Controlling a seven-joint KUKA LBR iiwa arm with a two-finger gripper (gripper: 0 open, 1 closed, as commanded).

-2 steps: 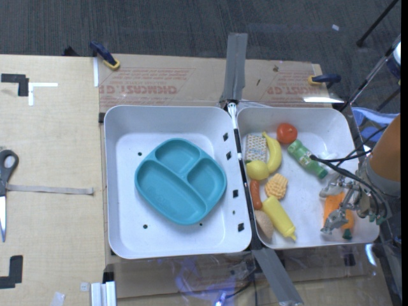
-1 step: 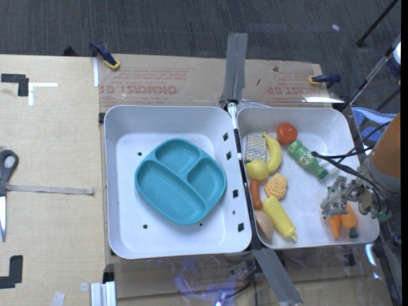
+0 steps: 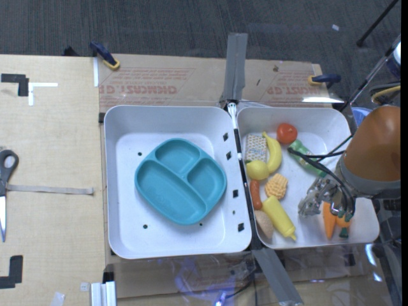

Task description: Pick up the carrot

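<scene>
The orange carrot (image 3: 328,225) with its green top lies at the front right of the right bin (image 3: 331,116), pointing toward the front wall. My gripper (image 3: 325,206) hangs right over the carrot's upper end. It looks open, one metal finger (image 3: 310,203) left of the carrot and the other to its right. The carrot rests on the bin floor. The arm's orange band (image 3: 379,145) covers the bin's right side.
The right bin also holds a banana (image 3: 274,157), a tomato (image 3: 287,133), a corn piece (image 3: 276,186), a yellow squash-like toy (image 3: 281,217), a thin orange piece (image 3: 255,195) and a green pod (image 3: 307,159). A blue divided plate (image 3: 181,180) sits in the left bin.
</scene>
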